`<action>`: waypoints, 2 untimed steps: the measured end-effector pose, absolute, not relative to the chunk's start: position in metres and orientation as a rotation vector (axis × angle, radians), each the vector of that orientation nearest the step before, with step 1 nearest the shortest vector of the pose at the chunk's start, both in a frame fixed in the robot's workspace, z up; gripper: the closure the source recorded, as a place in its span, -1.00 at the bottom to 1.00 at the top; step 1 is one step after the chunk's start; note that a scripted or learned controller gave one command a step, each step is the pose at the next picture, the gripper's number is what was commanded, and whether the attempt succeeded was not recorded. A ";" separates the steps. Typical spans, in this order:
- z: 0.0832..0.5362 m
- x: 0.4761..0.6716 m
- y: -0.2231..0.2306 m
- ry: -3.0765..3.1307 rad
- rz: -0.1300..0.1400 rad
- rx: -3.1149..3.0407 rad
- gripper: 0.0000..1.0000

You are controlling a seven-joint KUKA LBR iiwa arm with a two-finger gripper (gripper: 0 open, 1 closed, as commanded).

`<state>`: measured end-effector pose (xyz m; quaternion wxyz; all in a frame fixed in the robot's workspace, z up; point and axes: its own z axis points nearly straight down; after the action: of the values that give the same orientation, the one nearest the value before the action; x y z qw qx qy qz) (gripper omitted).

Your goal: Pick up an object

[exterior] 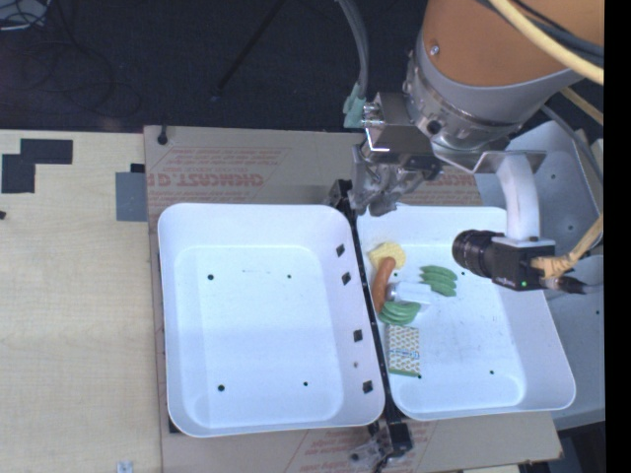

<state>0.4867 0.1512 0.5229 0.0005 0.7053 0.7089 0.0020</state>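
From above, the gripper is hanging over the far rim between the two bins; I cannot tell its state. The right bin is holding a yellow piece, orange piece, green pieces and a patterned packet, perhaps blurred.

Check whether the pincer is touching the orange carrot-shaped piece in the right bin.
Apart. In the camera view the pincer sits above the bin's back rim, with bare white floor between it and the orange piece.
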 end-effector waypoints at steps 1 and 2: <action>0.466 0.535 0.178 2.230 -0.011 2.217 1.00; 0.447 0.473 0.128 2.222 -0.011 2.227 1.00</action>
<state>0.4731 0.1282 0.4468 -0.0019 0.7079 0.7063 -0.0033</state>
